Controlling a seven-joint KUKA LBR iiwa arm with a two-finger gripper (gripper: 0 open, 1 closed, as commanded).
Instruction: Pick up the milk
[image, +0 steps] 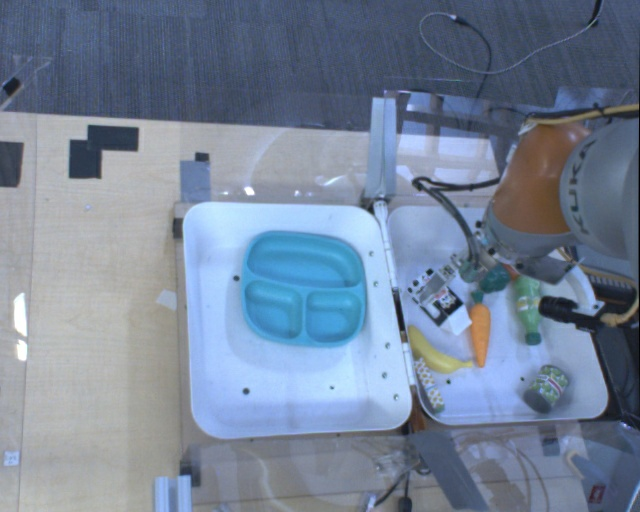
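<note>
The milk (441, 298) is a small white carton with black print, lying in the left half of the right bin (500, 408). My gripper (468, 270) hangs under the orange-banded wrist, just above and to the right of the carton, close to its upper corner. I cannot tell whether it touches the carton. Nothing shows as lifted; the carton rests on the bin floor.
An orange carrot (480, 334) lies right beside the milk, a banana (440, 355) below it. A green bottle (527, 309), a small teal object (492, 281) and a can (547, 387) sit further right. The left bin (210, 330) holds a blue divided plate (303, 288).
</note>
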